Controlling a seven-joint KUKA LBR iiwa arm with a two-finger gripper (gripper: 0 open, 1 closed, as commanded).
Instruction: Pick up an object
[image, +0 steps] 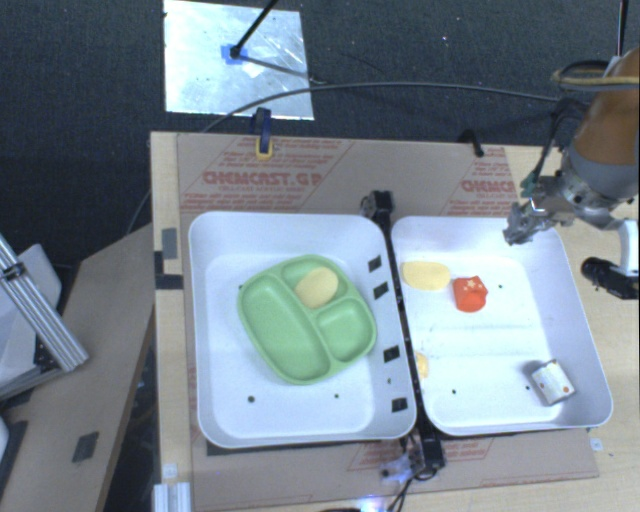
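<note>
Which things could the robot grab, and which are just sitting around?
For grabbing:
- flat yellow oval piece, right bin
- small red block, right bin
- small silver can, right bin
- round yellow piece, on the green divided plastic plate
- gripper, at the right bin's far edge

Just lying about:
- two shallow white bins
- cardboard sheet
- foil square

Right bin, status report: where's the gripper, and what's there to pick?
Gripper above right bin's far edge, nothing seen between its fingers. Yellow piece, red block, small silver can all loose in bin. Nothing blocking them.
</note>
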